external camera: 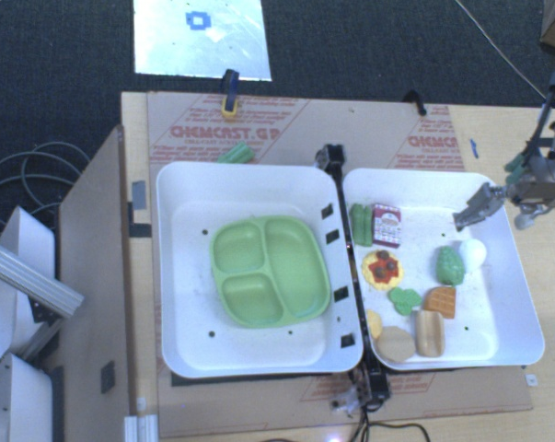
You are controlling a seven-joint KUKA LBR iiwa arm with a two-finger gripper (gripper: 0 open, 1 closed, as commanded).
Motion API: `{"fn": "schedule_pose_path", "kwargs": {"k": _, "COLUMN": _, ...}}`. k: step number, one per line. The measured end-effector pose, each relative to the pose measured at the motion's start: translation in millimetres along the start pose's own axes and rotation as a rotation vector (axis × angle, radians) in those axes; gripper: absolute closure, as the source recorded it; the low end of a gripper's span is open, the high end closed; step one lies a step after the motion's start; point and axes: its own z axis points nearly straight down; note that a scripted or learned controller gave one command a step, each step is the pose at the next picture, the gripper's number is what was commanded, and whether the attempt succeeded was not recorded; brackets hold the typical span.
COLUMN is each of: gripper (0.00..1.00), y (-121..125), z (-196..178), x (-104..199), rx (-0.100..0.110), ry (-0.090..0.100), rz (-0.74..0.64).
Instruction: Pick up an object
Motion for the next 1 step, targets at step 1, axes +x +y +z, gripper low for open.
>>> {"fn": "schedule_pose_path", "kwargs": {"k": 1, "gripper": 0.00, "y": -3.0, "z": 56.8, "x": -35.0, "rx": 0.011, "ry": -0.002, "rz": 0.016}}
